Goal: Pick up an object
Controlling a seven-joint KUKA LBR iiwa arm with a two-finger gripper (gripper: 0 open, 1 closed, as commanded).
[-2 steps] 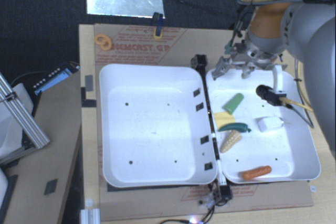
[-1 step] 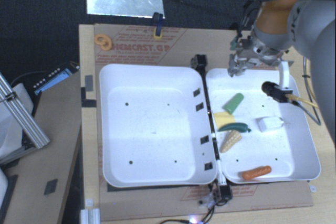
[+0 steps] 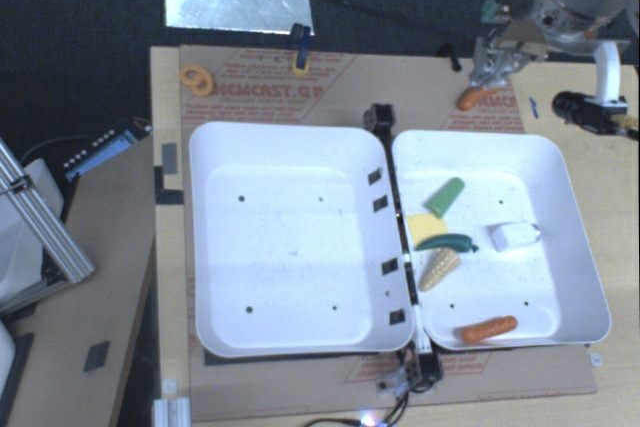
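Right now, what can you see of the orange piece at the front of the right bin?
The orange piece is a slim, carrot-like toy, plastic-looking, reddish orange and slightly bumpy. It lies flat on the right bin floor near the front wall, long axis roughly left to right, right end slightly higher in the view. Nothing touches it; the corn-like piece lies apart.

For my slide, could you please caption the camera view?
Gripper above an orange item behind the right bin.

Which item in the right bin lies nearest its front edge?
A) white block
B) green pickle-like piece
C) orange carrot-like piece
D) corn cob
C: the orange carrot-like piece lies by the right bin's front rim, lower in the camera view than the corn cob, white block and green pickle-like piece.
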